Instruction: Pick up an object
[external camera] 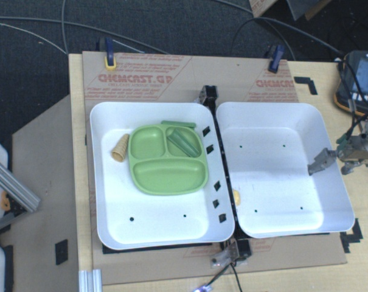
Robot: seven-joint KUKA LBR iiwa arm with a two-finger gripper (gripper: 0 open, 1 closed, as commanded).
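Far across from the claw, in the other bin (104, 218), a small tan cone (120, 147) lies on its side, touching or just beside the outer rim of a green divided plate (165, 178). The plate sits flat in the upper middle of that bin. A green strip-shaped piece (184, 142) rests in the plate's compartment nearest the claw; I cannot make out what it is.

Between the bins, a small yellowish bit (236, 197) sits at the divider, on the claw's side.

The bin under the claw (275, 215) shows bare floor. The claw (322, 161) hangs over this bin's outer edge, at the end of the arm reaching in. Nothing is visible between its tips; whether it is spread or closed I cannot tell from here.

Risks, as I judge them: every sizeable object is well apart from the claw, so a grab here meets bare floor. The plate is wide and low; a pinch may skid off its rim. The cone would likely roll if nudged.
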